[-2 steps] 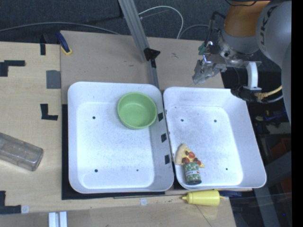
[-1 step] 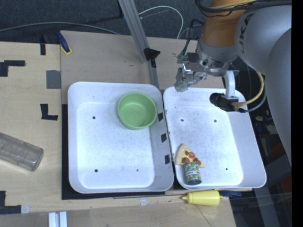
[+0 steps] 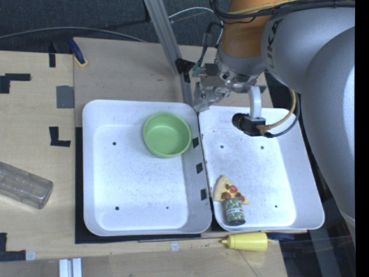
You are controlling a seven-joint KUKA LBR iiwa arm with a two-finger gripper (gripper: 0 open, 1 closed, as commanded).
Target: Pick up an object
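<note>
**Gripper high at the bins' far edge, objects untouched below**

The gripper (image 3: 206, 97) sits near the top of the view, at about 12 o'clock from the centre of the bench, over the far rim where the two white bins meet. Its metal parts blur together against the bin edge, so how it stands, and whether it has hold of anything, cannot be told. Above it, at 1 o'clock, rises the orange band (image 3: 249, 4) of the arm, and the broad grey arm body (image 3: 323, 79) fills the 3 o'clock side. A black fitting with a yellowish hose (image 3: 253, 124) hangs just beside the wrist at 4 o'clock from the gripper, over the far part of the right bin (image 3: 288, 172).

At 8 o'clock from the gripper, in the left bin (image 3: 115, 206), a green bowl (image 3: 167, 134) stands upright near the far right corner of that bin, well apart from the gripper.

At 6 o'clock from the gripper, in the near left corner of the right bin, lies a toy pizza slice (image 3: 228, 190), and touching it on its near side a small green can (image 3: 235, 211) lying down.

Just outside the right bin's near rim, at 6 o'clock, a yellow squeeze bottle (image 3: 248, 242) lies on its side on the bench (image 3: 34, 149). Far off at 8 o'clock, near the left edge of the view, a clear plastic container (image 3: 22, 184) lies on the bench.
</note>
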